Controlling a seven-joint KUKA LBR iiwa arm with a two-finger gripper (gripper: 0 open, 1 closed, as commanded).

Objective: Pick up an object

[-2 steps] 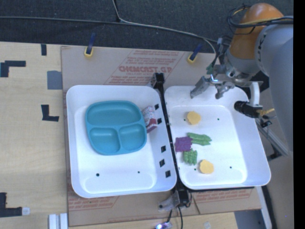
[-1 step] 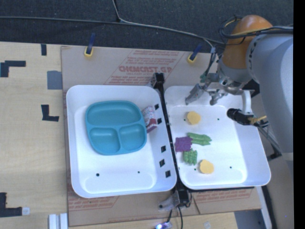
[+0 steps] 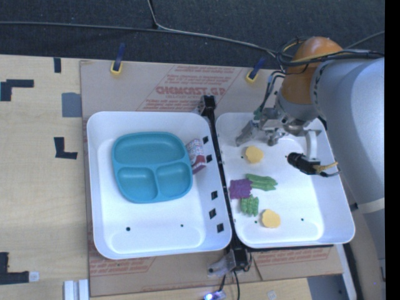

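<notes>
1. A grey arm (image 3: pixel 350 105) reaches in from the right over the right bin (image 3: pixel 325 230), its gripper (image 3: pixel 257 140) poised above the bin's far end.
2. The fingers (image 3: pixel 243 138) stand apart, with nothing between them.
3. A yellow piece (image 3: pixel 254 154) lies just below the fingertips in the view; contact cannot be told.
4. Nearer the camera in the same bin lie a purple piece (image 3: pixel 239 188), a green piece (image 3: pixel 261 181) just beside it, a smaller green piece (image 3: pixel 250 205) and a second yellow piece (image 3: pixel 270 218).
5. The left bin (image 3: pixel 156 236) holds a teal plate (image 3: pixel 152 166), with a red-and-white item (image 3: pixel 197 155) at its right edge.
6. Both bins sit on a cardboard sheet (image 3: pixel 181 86) on the wooden surface (image 3: pixel 37 186).
</notes>
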